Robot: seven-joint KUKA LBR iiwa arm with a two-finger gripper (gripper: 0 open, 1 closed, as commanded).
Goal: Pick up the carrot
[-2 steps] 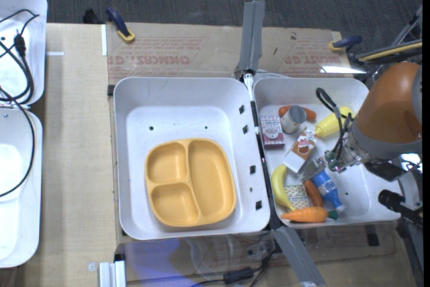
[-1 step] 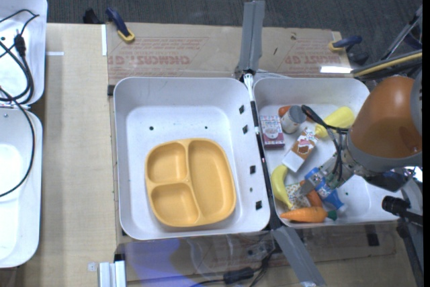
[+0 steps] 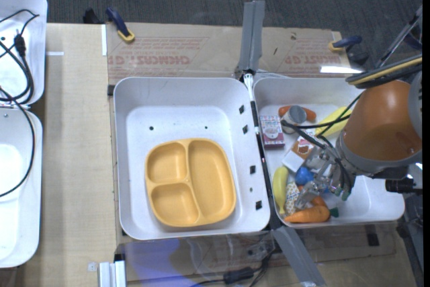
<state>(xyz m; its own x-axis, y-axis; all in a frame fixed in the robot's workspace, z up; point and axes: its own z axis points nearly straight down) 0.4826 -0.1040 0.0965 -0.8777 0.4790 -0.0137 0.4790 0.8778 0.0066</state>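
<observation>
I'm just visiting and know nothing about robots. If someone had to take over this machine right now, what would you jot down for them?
Gripper: low in the right bin, just above the carrot; too cluttered to tell if it grips anything.
Carrot: lying at the right bin's near edge, beside a banana.
Left bin: holds a yellow divided plate.
Done: arm has reached the carrot's area.
Left: grasp the carrot and lift it; nothing shows it lifted yet.

Gripper (image 3: 316, 193) above carrot (image 3: 310, 214), right bin (image 3: 376, 206)
</observation>
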